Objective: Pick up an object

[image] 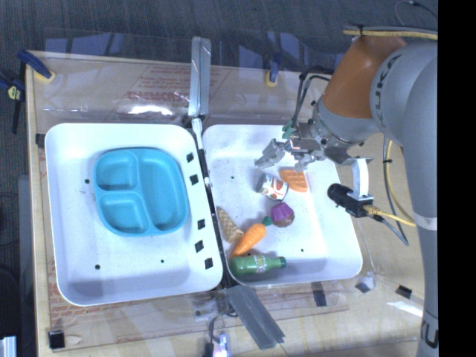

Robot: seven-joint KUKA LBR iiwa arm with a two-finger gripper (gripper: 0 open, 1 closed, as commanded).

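My gripper [286, 158] hangs over the back of the right bin [338, 251], its fingers [268, 157] spread open with nothing between them. Just below it lie an orange wedge [294, 181] and a white-and-red packet [274, 190]. Further forward sit a purple round fruit [282, 214], a carrot [249, 236], a brown cone [228, 223] and a green bottle [257, 265] lying on its side at the front wall.
The left bin [67, 266] holds a blue divided tray [141, 190]. A divider with black clips [202, 222] separates the two bins. The arm's grey body and orange band [357, 80] stand over the right bin's back right corner.
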